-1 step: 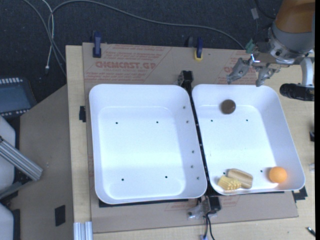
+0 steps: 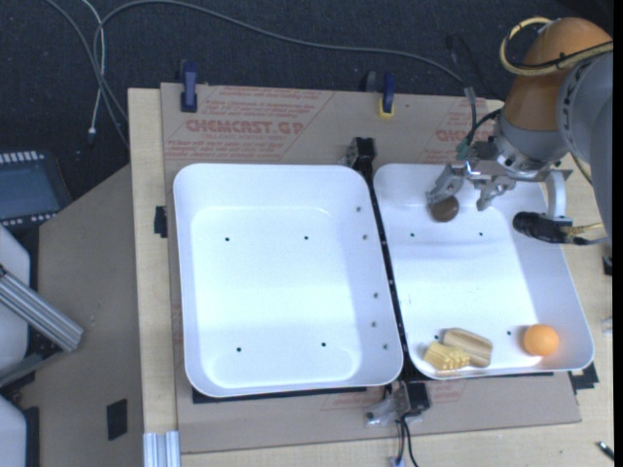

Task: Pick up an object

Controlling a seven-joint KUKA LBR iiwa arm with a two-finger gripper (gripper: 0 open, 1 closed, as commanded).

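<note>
Gripper (image 2: 463, 200) hangs over the back part of the right-hand bin (image 2: 487, 270), close to its back edge and toward the corner by the divide between the two bins. I read the fingers (image 2: 484, 195) as spread and released, with white bin floor showing between them.

A small brown round thing (image 2: 444, 209) sits at the tip of the finger nearer the divide. From this slant I can't tell whether it touches the tip or lies just under it. It is not between the fingers, so I log no grasp. I can't make out what it is: dark, blurred, partly overlapped by the fingertip.

Along the front edge of the same bin lies a tan block (image 2: 467, 341), with a yellow ridged piece (image 2: 446, 358) touching its front side. Both are small and soft in focus, and I can't name them. An orange ball (image 2: 541, 340) lies in the front corner on the arm's side, near the block but apart from it.

Arm (image 2: 545, 86): I see the wrist and orange band; the rest is cut off by the frame's right edge. The left-hand bin (image 2: 195, 261) adjoins along the divide.
</note>
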